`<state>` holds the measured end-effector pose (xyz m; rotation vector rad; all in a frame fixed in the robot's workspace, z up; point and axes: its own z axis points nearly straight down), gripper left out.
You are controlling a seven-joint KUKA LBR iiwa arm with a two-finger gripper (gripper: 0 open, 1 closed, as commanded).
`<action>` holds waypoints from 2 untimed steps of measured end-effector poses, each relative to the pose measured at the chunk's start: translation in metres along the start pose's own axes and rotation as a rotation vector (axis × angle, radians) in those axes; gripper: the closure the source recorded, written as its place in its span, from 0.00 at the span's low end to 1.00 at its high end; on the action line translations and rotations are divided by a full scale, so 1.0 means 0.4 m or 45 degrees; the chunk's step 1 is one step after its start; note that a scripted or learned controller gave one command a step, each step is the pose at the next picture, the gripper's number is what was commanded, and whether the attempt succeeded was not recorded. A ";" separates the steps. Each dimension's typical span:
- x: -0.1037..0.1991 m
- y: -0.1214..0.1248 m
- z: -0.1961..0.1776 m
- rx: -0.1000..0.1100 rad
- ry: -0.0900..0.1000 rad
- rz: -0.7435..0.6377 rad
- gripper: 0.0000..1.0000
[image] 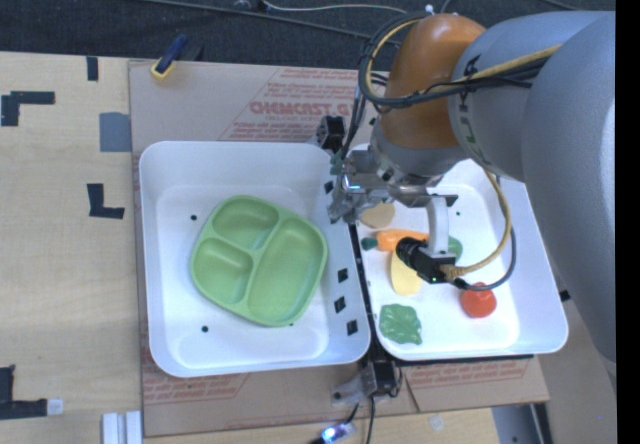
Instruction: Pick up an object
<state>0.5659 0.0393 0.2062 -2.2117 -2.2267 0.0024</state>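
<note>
My gripper [345,204] hangs low over the left edge of the right bin [520,332], close to the wall shared with the left bin. Beside it lie a beige piece [378,216] and an orange carrot-like piece [398,237]. A yellow piece [405,279] sits just below them. Nearer the front lie a green leafy piece [400,324] and a red-orange round piece [479,303]. A small green piece [452,248] peeks out behind a black cable fitting. The grey wrist and orange band [430,82] hide the back of this bin.
The left bin [165,182] holds a light green divided plate [260,260], lying slightly tilted. A black cable fitting [418,259] with a yellow hose dangles over the right bin's middle. Both bins rest on cardboard [250,102] on the wooden bench.
</note>
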 end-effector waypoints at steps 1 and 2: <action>0.148 -0.030 -0.028 -0.003 0.000 -0.002 1.00; 0.139 -0.029 -0.027 -0.002 -0.002 0.005 0.00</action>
